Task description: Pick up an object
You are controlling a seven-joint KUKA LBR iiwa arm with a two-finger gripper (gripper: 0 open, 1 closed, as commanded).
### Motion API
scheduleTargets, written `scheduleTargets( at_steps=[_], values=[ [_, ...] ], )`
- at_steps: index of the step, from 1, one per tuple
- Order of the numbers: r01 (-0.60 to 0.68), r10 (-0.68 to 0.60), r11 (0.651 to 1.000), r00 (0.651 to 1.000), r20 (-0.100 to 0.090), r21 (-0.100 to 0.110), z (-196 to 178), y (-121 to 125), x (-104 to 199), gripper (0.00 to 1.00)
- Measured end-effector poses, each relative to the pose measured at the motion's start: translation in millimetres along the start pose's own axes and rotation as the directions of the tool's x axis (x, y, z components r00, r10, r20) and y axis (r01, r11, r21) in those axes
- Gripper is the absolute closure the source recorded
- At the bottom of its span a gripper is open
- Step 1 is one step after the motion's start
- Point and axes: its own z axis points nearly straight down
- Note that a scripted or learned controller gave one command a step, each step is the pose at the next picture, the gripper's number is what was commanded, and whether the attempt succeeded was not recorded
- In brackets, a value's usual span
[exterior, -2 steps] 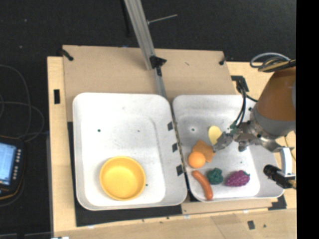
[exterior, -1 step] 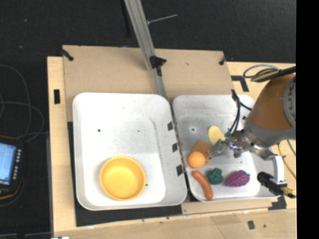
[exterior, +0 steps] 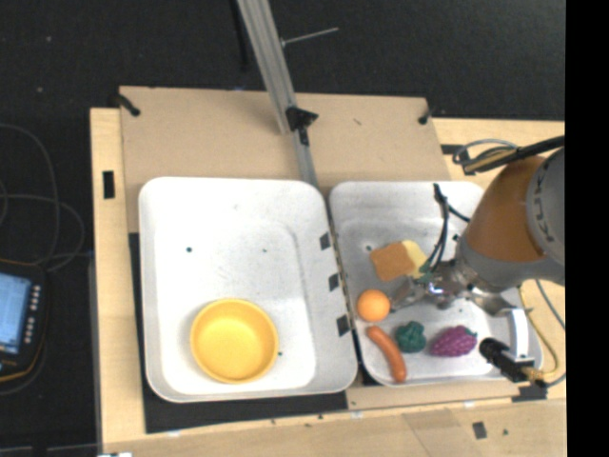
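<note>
Frankly, whether the gripper (exterior: 419,289) is clenched or released cannot be told. Just above it lies a sponge (exterior: 397,259); left, an orange (exterior: 373,306); below, a green toy (exterior: 411,336), grapes (exterior: 453,341) and a carrot (exterior: 387,352).

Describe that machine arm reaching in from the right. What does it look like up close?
The arm is bulky and rounded, grey with a broad orange band above the wrist. Thin dark cables loop alongside it. At its tip sits a small metallic gripper, silvery and angular, far slimmer than the arm behind it.
</note>
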Motion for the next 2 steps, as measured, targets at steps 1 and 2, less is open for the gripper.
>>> scheduleTargets(
  at_steps=[1, 2],
  values=[
    [-0.004, 0.004, 1.0, 1.0, 0.0, -0.006, -12.4, 1.6, -1.2, 1.0],
    [-0.003, 0.003, 1.0, 1.0, 0.002, -0.006, -69.2, 2.8, -12.1, 1.0]
  ],
)
